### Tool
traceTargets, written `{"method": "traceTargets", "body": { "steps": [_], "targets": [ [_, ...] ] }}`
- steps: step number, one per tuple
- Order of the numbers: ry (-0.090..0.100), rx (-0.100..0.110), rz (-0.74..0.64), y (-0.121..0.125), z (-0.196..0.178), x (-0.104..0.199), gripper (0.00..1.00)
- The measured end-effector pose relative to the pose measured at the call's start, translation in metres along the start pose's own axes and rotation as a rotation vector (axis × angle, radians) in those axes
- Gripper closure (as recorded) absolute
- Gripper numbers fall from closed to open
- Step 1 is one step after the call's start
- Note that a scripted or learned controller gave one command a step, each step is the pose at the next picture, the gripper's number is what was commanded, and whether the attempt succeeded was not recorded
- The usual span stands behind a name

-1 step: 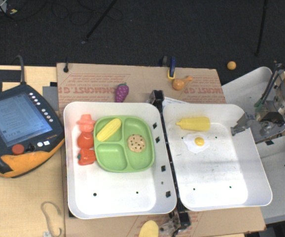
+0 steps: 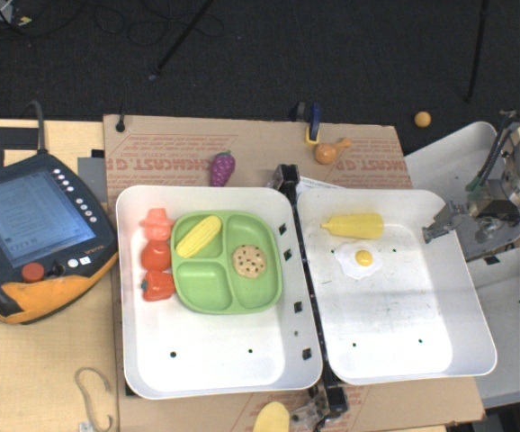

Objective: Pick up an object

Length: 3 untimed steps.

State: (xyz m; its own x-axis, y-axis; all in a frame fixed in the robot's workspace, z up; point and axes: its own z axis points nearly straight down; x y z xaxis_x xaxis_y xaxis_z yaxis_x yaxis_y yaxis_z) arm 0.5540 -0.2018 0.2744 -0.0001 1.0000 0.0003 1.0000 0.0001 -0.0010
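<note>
Dark carpet and loose cables are filling the top of the frame, and below them I am looking down on a cardboard-topped bench (image 2: 242, 147) carrying the left bin (image 2: 206, 367) and the right bin (image 2: 404, 349).

At the right edge, level with the right bin's upper rim, the gripper (image 2: 485, 219) is hanging outside the bin wall; I cannot tell how wide it is set.

I am judging the risks from there. Reaching inward, it is likely to clip the bin's raised rim. The fried egg (image 2: 362, 261), white with a yellow yolk, is lying flat in the bin's upper middle, so a grasp may skid over it. The yellow bottle (image 2: 354, 226) is lying on its side just above the egg and may roll away.
</note>
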Motion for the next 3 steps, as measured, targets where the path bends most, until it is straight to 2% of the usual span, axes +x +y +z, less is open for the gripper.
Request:
{"method": "traceTargets", "body": {
  "steps": [2,3],
  "targets": [
    [0.002,0.004,-0.002,0.018,0.098,-0.002,0.0],
    [0.003,0.004,0.0,0.016,0.147,0.008,0.0]
  ]
}}
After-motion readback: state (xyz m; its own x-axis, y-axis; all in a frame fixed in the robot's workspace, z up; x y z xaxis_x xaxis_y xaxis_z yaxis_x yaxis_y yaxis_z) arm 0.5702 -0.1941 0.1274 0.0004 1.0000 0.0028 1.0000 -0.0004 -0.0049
